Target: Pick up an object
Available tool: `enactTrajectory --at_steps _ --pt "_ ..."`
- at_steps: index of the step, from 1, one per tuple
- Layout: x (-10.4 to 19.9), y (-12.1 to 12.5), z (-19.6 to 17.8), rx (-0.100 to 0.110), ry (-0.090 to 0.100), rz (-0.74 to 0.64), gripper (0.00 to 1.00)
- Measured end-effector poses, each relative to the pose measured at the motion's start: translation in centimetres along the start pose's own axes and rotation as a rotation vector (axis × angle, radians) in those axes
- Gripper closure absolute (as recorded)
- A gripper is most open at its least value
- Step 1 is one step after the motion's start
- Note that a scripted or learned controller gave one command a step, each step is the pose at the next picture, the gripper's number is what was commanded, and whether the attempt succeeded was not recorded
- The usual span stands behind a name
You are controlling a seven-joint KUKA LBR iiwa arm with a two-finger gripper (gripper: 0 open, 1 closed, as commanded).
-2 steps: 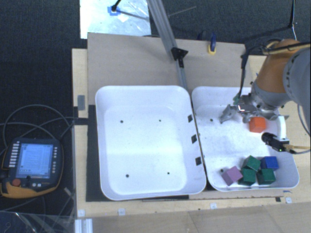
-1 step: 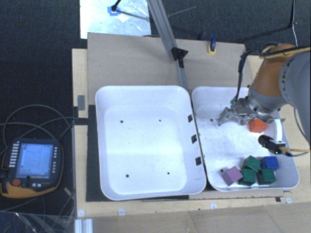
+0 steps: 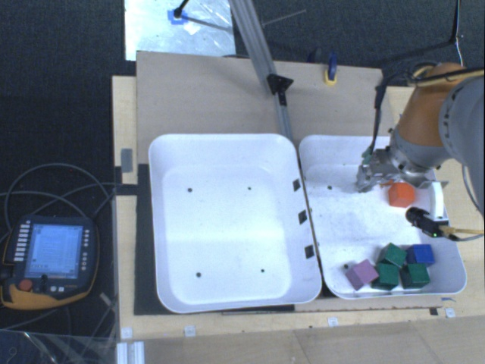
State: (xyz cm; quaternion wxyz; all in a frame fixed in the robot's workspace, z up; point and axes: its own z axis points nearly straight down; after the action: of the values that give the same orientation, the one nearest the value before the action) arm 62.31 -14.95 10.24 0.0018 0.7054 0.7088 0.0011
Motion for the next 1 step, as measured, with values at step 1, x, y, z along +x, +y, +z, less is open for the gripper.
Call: enactTrajectory --at_steps 1 --pt "-0.89 0.28 -4.93 -0.003 -0.001 0.002 1.00"
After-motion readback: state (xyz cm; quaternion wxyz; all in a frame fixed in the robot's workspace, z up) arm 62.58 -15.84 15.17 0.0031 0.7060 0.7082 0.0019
